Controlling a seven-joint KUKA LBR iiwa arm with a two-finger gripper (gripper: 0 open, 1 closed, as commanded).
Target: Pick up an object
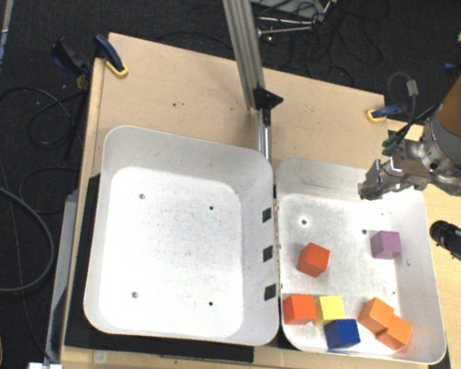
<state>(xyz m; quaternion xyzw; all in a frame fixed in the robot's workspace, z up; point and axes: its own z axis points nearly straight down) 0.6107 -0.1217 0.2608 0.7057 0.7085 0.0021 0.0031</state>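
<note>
The right bin [344, 215] holds several small blocks. A purple block [386, 244] lies near its right wall. An orange-red block [313, 259] sits in the middle. Along the front wall stand another orange-red block [300, 308], a yellow block [331, 307] and a blue block [342, 333]. Two orange blocks [386, 322] rest in the front right corner. My gripper [374, 186] hangs over the bin's back right part, above and left of the purple block, with no block visible between its fingers.
The left bin [176, 233] sits beside the right one. A slanted metal pole [244, 31] crosses the bench behind the bins. Clamps [108, 54] grip the bench's back corners. Cables lie on the floor at left.
</note>
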